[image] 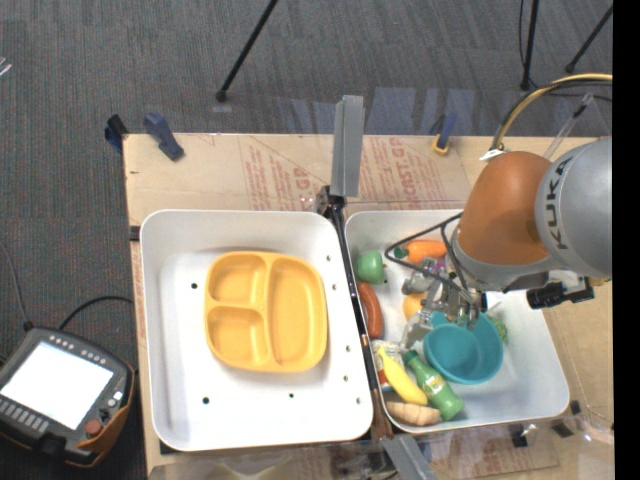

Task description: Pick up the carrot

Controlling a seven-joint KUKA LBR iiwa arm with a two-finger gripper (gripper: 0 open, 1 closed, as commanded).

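The carrot is orange with a green stub at its left end. It lies across the back of the right bin, partly under the arm's orange band. My gripper hangs just in front of the carrot, over the middle of the bin and above the rim of a teal bowl. Nothing in the view shows the carrot in its grasp.
Crowded in the right bin are a green round fruit, a red sausage-like piece, a yellow banana, a green bottle and a tan piece. The left bin holds a yellow divided plate.
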